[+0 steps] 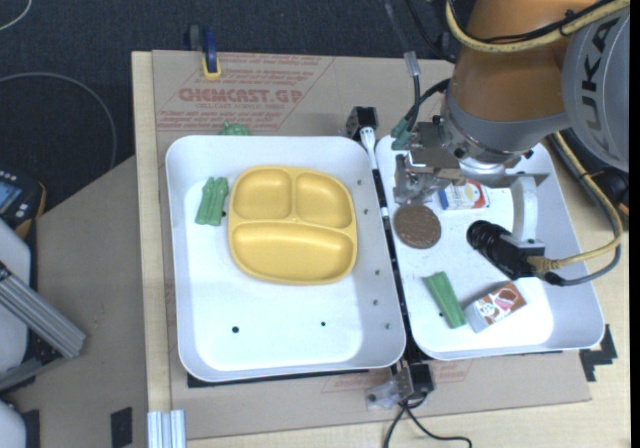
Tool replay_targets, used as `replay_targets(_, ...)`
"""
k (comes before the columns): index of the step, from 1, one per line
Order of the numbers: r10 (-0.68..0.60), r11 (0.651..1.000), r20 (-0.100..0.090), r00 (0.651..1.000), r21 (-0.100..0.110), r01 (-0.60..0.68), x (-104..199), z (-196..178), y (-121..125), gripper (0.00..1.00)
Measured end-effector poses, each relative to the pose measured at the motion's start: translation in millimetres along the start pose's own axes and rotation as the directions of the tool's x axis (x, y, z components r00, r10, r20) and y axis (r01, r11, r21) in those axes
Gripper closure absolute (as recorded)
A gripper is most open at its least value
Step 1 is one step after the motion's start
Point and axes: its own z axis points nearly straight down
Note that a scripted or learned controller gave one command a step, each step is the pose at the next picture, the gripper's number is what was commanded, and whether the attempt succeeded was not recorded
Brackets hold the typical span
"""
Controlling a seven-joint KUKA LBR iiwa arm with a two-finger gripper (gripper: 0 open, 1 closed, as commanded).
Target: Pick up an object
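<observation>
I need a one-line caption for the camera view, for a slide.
Arm reaching over the right bin, gripper above a brown disc; yellow tray in the left bin.

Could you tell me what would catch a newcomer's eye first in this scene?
Probably the yellow divided plate in the left bin, with a green piece lying at its left. Next, the arm's big orange band looms over the right bin, its tool just above a brown disc.

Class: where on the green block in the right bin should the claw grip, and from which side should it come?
Grip the green block at mid-length, across its narrow width, coming straight down from above. It lies flat and slanted, with bare floor along its left side; the small packet crowds its lower right end.
</observation>
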Motion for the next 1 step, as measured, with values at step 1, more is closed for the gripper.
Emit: replay_targets(1,-0.010,1.000,-0.004,1.000,-0.017,0.010,19.8,-83.2,-53.3,1.00)
